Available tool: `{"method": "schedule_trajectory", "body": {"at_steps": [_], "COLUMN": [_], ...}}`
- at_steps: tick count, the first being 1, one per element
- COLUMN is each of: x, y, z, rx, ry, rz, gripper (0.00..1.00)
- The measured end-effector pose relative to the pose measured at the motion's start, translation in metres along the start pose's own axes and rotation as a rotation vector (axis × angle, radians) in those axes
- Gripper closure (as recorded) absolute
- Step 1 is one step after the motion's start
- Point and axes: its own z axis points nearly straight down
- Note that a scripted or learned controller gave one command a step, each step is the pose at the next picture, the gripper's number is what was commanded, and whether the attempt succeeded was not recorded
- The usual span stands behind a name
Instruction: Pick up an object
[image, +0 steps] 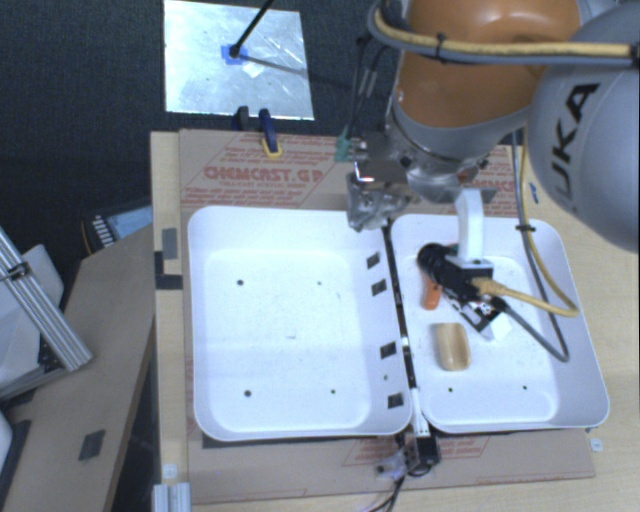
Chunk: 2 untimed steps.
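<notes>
The pale surface fills the lower part of the view, with dark floor beyond it at the top and left. The grey arm comes in from the upper right, its orange band high over the far edge of the bins. A cardboard sheet with red print lies under both bins and shows along their far side. The left bin and the right bin sit touching, edge to edge. A shiny metal sheet lies on the floor past the cardboard, with a blue clip just beside its near edge.

The fingers hang over the far end of the seam between the two bins. The view is too blurred there to tell how far open they are or whether they hold anything.

A tan block lies flat in the right bin, near its middle and towards the seam. An orange piece lies just beyond it in the same bin, apart from it and partly hidden. Small dark tabs dot the seam.
</notes>
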Motion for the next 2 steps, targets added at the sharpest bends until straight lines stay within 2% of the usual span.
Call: {"method": "schedule_trajectory", "body": {"at_steps": [1, 2], "x": [0.091, 0.085], "y": [0.006, 0.007], "z": [-0.017, -0.027], "rx": [-0.001, -0.001], "ry": [0.001, -0.001], "rz": [-0.002, 0.004], "gripper": [1.00, 1.00]}}
